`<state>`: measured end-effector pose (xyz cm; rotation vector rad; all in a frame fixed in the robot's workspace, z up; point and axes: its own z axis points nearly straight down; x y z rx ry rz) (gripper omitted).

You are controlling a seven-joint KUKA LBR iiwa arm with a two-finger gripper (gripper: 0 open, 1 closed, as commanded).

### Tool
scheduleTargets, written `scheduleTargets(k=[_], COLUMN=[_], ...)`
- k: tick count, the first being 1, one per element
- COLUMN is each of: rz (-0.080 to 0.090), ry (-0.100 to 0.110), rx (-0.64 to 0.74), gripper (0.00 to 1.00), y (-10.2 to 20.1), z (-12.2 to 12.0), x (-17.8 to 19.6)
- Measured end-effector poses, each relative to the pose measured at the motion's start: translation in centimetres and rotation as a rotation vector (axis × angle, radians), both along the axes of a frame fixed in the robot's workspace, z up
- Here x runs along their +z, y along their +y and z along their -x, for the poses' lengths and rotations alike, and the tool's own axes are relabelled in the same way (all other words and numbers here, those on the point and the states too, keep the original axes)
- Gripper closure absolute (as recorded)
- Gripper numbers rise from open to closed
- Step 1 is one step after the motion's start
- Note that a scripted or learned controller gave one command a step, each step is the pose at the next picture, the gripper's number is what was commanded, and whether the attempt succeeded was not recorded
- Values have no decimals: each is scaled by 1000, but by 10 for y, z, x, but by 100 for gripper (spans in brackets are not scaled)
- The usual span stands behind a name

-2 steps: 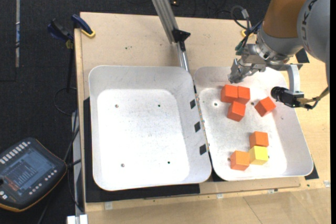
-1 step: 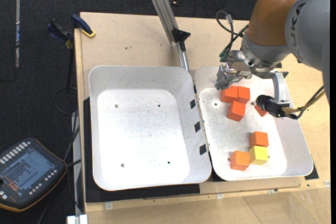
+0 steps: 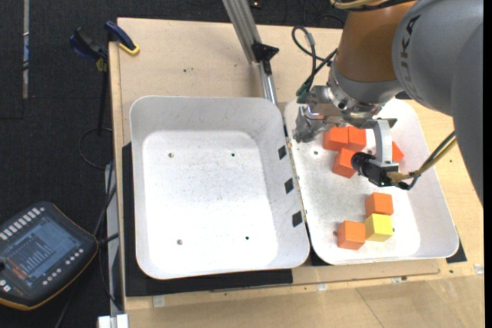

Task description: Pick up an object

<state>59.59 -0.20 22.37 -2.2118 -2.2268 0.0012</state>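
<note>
A cluster of orange blocks [image 3: 344,150] lies in the far half of the right bin [image 3: 429,230], partly covered by the arm's wrist, so their exact number is unclear. Toward the bin's near end sits a single orange block [image 3: 379,203], with a yellow block [image 3: 380,226] touching its near side. A further orange block [image 3: 350,234] sits against the yellow one, on the side toward the bin's left wall.

The tool [image 3: 309,121] hangs low over the bin's far left corner, just beside the cluster. Whether it is spread or pressed together cannot be told, and nothing is seen pinched in it.

The left bin [image 3: 207,188] adjoins the right bin's left wall, both on the pale wooden worktop [image 3: 192,50].
</note>
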Motion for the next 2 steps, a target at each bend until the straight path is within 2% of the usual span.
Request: scheduleTargets(k=[1, 2], rz=[-1, 0], ry=[-2, 0], rx=[2, 0], gripper=[100, 100], y=[50, 91], z=[17, 34], x=[13, 8])
